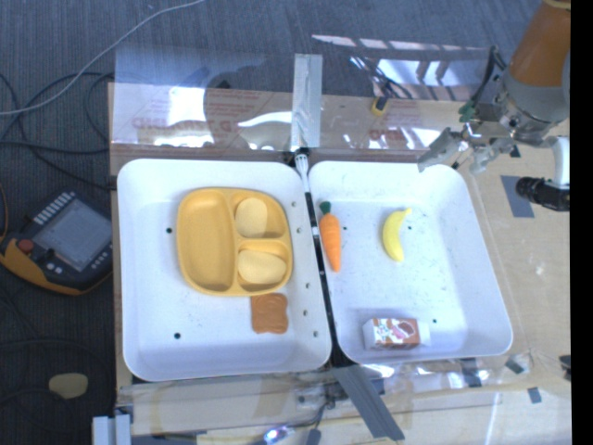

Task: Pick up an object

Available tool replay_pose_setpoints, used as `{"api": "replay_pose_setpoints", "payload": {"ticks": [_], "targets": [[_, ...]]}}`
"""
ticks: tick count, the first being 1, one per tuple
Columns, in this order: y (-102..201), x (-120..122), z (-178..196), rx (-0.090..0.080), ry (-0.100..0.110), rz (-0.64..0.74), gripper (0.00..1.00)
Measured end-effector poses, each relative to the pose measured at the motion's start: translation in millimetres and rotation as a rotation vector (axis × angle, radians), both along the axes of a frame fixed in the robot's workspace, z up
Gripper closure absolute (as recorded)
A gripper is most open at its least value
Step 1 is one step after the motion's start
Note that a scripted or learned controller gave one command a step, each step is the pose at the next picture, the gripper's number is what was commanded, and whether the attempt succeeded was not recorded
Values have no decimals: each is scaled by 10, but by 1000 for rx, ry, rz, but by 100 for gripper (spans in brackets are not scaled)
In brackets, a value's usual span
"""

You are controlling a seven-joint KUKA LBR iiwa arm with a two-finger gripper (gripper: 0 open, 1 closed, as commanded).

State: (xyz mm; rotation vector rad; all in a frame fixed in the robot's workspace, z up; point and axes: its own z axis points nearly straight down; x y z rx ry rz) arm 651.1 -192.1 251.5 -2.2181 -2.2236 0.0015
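Observation:
The right bin [482,248] holds a yellow banana [396,235] near its middle. An orange carrot [331,240] lies along its left wall, and a small red and white carton [394,332] lies near its front edge. In the left bin [148,276] sit a yellow divided tray [208,244] and a brown toast-like piece [270,313]. My gripper [459,154] hangs over the right bin's back right corner, well clear of the banana. It is open, with nothing between its fingers [435,153].
A clear plastic wall [306,109] runs behind both bins. A teach pendant [60,239] and cables lie on the floor to the left. The arm's orange band [542,35] rises at the top right.

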Motion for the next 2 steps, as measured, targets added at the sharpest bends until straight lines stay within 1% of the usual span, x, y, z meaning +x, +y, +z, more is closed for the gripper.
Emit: {"api": "replay_pose_setpoints", "payload": {"ticks": [1, 2], "targets": [[122, -694, -954, -1, 2, -234, 0], [198, -373, -1459, -2, 1, -50, 0]]}}
